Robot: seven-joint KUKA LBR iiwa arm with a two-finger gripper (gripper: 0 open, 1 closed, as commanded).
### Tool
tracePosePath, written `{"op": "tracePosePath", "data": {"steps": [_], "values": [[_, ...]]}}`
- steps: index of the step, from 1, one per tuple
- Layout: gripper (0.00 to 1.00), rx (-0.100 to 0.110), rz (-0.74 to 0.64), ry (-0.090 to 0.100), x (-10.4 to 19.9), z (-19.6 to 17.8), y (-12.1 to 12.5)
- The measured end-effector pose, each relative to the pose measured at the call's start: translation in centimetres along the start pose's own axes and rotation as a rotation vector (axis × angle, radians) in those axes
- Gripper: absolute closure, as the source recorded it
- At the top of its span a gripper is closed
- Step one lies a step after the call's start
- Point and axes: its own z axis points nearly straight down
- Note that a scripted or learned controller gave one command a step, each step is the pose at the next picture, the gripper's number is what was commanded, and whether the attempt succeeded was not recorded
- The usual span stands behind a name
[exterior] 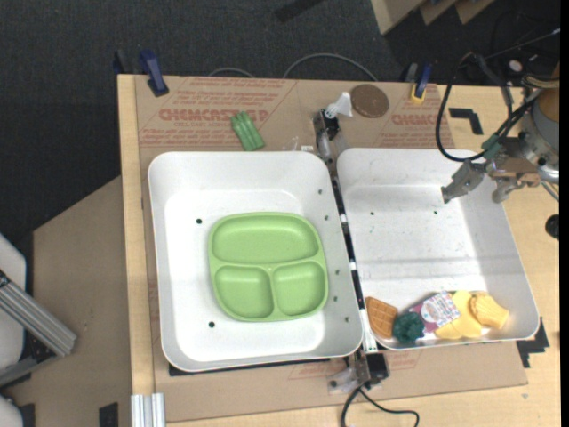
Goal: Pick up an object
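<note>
Yellow toy food — long axis left-right, claw well above

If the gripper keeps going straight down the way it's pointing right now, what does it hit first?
Most likely the bare floor of the right bin. The gripper hangs over that bin's upper right part, and the toy pile sits apart in the near corner. Its height above the floor is unclear from this one slanted view.

— How is the scene lit?
— Even, bright light is cast from above; the two shallow white plastic bins are nearly washed out.
— Are shadows seen?
— Soft ones are thrown inside the bin walls.
— Is sharpness kept?
— Mild softness is noticed throughout; the dark carpeted floor is rendered grainy.
</note>
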Motion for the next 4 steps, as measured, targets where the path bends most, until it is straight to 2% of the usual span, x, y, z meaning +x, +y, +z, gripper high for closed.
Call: {"op": "tracePosePath", "data": {"steps": [1, 2, 3, 4], "values": [[0.00, -0.014, -0.001, -0.007, -6.3, 8.4, 10.5], [0.00, 0.005, 0.000, 0.008, -6.1, 17.6, 6.8], [0.00, 0.021, -0.001, 0.015, -5.9, 17.3, 10.4], [0.00, 0.017, -0.003, 0.014, -5.8, 17.3, 10.4]]}}
